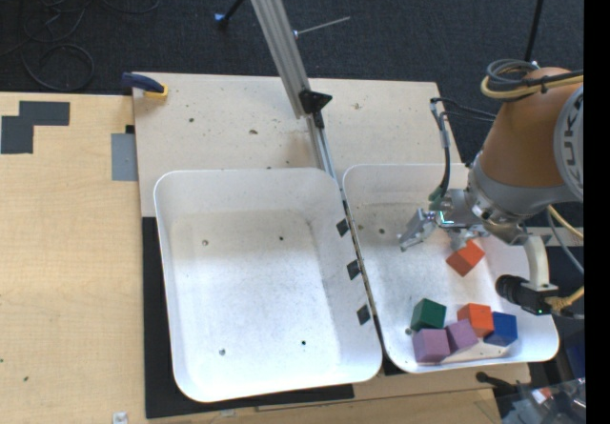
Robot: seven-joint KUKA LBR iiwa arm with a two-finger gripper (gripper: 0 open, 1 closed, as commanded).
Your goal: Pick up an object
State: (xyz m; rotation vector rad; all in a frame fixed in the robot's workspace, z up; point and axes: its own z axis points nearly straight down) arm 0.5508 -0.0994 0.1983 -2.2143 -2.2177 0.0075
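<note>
orange block beside fingers (apart)

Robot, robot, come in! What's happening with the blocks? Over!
Gripper over right bin, nothing seen in it. Orange block lies just beside it. Five more blocks clustered at near edge. Nothing blocking.
</note>
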